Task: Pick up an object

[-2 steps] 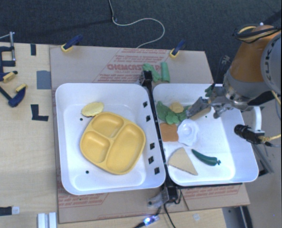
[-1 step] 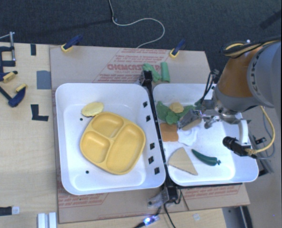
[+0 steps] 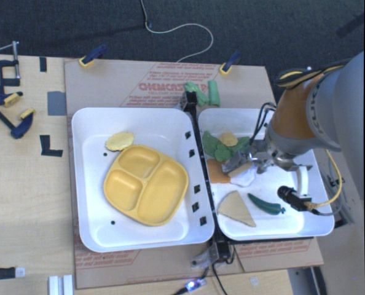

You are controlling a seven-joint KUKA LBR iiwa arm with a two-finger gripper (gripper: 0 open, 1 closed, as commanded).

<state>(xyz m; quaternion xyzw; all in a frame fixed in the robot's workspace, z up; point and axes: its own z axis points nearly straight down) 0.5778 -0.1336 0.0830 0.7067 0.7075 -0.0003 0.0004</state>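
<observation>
— Starting at the far left, what is seen?
— Clamps (image 3: 7, 97) are seen on the bench, well to the left of the gripper (image 3: 243, 161). Nearer, the left bin (image 3: 78, 165) is found, with a yellow plate (image 3: 147, 184) laid in it and a pale yellow chip (image 3: 119, 141) just beside the plate's upper left corner. Both are kept apart from the gripper by the wall between the bins.

— And in the right bin (image 3: 311, 226)?
— A green leaf (image 3: 215, 146) and a small yellow piece (image 3: 228, 140) are placed just up and left of the gripper. An orange piece (image 3: 216, 174) is seen at its lower left, very close. A white piece (image 3: 244, 177) is lying directly below the tip; whether it is touched cannot be told.

— Is anything gripped?
— Whether the gripper is released or clenched cannot be told, and nothing is seen clasped in it.

— What is found further on?
— A tan wedge (image 3: 236, 209) is set below the gripper, near the bin's front wall, and a dark green pod (image 3: 265, 204) is laid just to the wedge's right. The arm (image 3: 299, 118) is extended in from the right, with its orange band seen above the gripper.
</observation>
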